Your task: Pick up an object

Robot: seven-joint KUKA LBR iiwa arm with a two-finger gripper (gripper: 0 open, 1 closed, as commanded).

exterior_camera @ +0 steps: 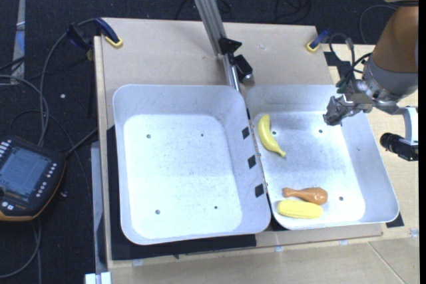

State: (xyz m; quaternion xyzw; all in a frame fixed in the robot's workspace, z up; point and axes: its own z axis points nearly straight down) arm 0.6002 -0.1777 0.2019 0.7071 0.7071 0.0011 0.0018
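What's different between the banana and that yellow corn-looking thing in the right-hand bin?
The banana is curved and slim; the corn cob is straight and stubby. The banana lies near the bin's left wall, pointing roughly up and down the view, alone; the corn cob lies crosswise near the front edge, right beside a drumstick. Both are yellow and sit in the right bin.

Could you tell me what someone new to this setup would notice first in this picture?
Probably the bright toy food in the right bin: a banana near its left wall, with a chicken drumstick and a corn cob by the front edge. Next, the gripper over that bin's far right corner.
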